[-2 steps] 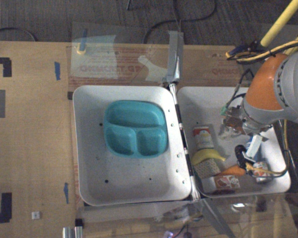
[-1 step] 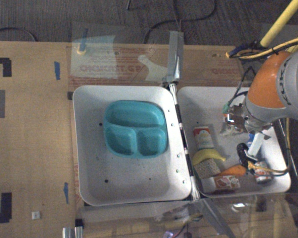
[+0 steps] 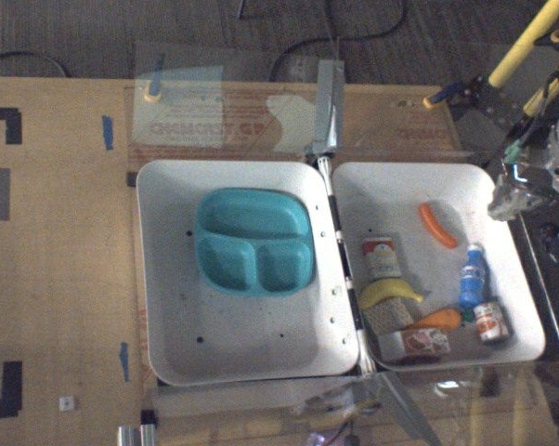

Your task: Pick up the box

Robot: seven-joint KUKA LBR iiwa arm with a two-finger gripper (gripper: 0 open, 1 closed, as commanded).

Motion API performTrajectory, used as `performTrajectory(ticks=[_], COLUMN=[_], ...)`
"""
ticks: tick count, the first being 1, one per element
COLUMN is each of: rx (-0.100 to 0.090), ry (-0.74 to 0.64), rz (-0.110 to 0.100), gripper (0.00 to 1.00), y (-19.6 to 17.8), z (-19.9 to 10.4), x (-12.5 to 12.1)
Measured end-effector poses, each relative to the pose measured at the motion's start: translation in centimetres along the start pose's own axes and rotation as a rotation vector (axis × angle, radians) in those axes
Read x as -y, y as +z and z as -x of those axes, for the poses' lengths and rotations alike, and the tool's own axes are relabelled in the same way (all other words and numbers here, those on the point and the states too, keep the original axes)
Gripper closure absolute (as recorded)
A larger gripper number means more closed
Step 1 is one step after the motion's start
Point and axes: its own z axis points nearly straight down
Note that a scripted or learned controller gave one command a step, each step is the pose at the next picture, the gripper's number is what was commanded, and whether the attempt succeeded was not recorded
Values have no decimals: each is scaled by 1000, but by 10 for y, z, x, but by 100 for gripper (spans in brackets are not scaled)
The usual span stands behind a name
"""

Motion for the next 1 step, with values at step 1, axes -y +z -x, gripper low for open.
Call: performTrajectory(ticks=[1], rx=[1], ry=[191], rz=[-1], gripper=[100], y=[-217], z=[-41], x=[-70])
